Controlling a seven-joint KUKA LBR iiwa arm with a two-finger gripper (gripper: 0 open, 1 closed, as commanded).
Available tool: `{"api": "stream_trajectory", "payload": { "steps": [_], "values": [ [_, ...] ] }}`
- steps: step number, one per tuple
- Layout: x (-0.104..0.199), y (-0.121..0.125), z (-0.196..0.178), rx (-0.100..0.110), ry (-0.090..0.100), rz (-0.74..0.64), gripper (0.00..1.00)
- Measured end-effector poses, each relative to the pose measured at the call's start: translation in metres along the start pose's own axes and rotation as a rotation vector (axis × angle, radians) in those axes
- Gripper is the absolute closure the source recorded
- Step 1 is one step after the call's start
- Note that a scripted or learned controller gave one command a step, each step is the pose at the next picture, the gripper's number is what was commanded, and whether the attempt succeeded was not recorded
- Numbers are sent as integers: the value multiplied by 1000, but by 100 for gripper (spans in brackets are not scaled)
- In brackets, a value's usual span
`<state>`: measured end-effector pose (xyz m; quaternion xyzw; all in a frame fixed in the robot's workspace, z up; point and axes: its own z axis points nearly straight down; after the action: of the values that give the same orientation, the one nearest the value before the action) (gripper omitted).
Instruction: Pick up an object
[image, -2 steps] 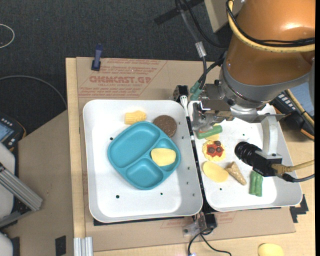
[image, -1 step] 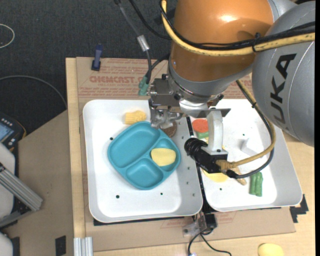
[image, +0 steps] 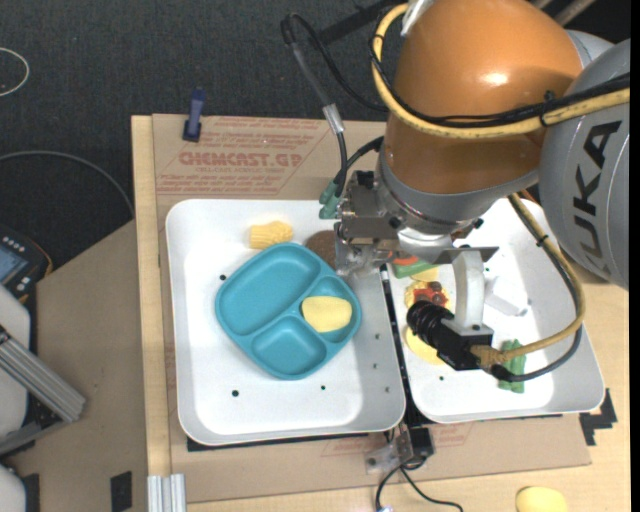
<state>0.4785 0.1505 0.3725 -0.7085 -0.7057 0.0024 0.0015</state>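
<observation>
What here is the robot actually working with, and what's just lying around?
Part of the job:
- gripper
- blue plate in the left bin
- yellow lump on that plate
- corn piece

Just lying about:
- blue clip on the printed board
- yellow thing outside the bins

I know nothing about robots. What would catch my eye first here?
The arm's glossy orange band looms at the upper right, over the right bin. In the left bin lies a blue divided plate, with a pale yellow piece in one of its smaller compartments.
</observation>
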Motion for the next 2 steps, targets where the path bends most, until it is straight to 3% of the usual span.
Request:
{"api": "stream_trajectory", "payload": {
  "steps": [1,2],
  "values": [
    [-4,1,15,-2,1,-2,100],
    [-106,1,58,1,-2,8,100]
  ]
}}
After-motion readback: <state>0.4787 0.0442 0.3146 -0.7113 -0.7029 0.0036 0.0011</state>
